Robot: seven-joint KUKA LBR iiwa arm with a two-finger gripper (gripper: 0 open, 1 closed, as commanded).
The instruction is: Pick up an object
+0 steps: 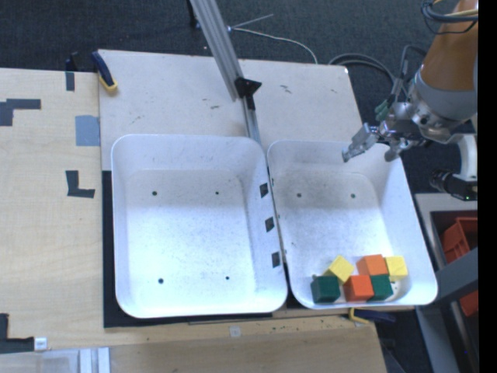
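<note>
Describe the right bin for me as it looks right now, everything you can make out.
The right bin is a shallow white tray with rounded corners, plastic by the look of it, lying flat beside the left bin, their long edges close together. Its floor is speckled grey with a few small dark dots. All its contents are bunched in the near right corner: two green blocks, two orange blocks and two yellow blocks, packed against each other. The gripper hovers over its far right rim.

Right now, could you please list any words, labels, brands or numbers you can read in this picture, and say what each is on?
None: no readable text.
The coloured blocks in the right bin have plain faces.
The grey tape patches on the wooden bench carry no writing.
</note>
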